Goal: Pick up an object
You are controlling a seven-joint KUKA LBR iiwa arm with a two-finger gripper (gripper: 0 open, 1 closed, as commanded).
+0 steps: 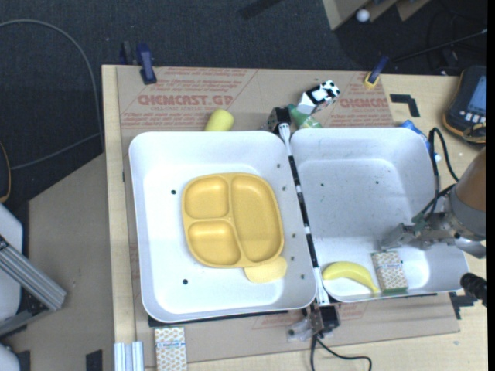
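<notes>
A yellow banana lies in the near left corner of the right bin. Right beside it sits a small patterned packet. My gripper hangs low over the right bin's near right part, just above and behind the packet, and I see nothing held in it. The grey arm comes in from the right edge. In the left bin rests a yellow divided plate, with a pale yellow flat piece sticking out from under its near edge.
Behind the bins on the bench are a yellow object, a black-and-white toy and a green item. A blue clamp sits at the back left. A patterned packet lies on the bench front.
</notes>
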